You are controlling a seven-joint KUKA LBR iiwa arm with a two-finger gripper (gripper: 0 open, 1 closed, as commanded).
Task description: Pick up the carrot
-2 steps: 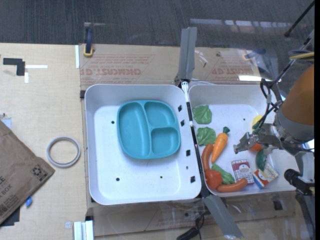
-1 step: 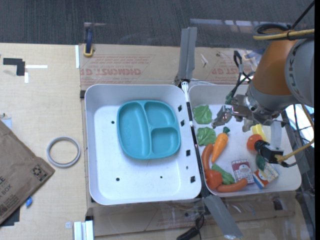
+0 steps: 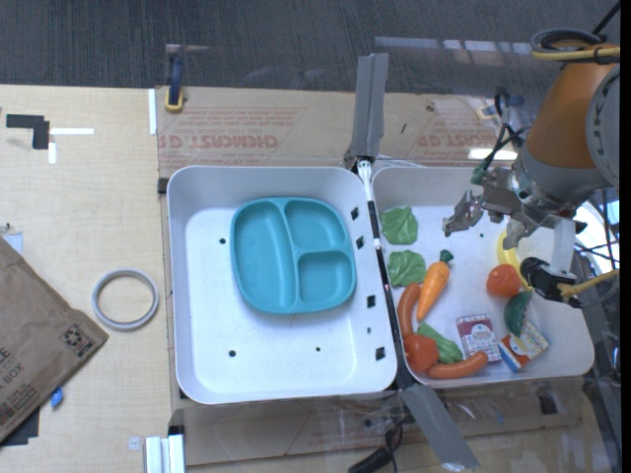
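My gripper [image 3: 485, 213] hangs over the far part of the right bin [image 3: 582, 363], its fingers spread apart with nothing between them; the carrot [image 3: 432, 288] lies below and slightly left of my gripper, apart from it, tilted, green tip up; a lettuce leaf [image 3: 399, 225] sits left of my gripper; a tomato [image 3: 503, 280] rests just below it; the teal plate [image 3: 293, 254] lies well left, in the left bin [image 3: 197, 294].

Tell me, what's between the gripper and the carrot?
In the camera view, bare white bin floor lies between the gripper and the carrot; the carrot's green top points toward it.
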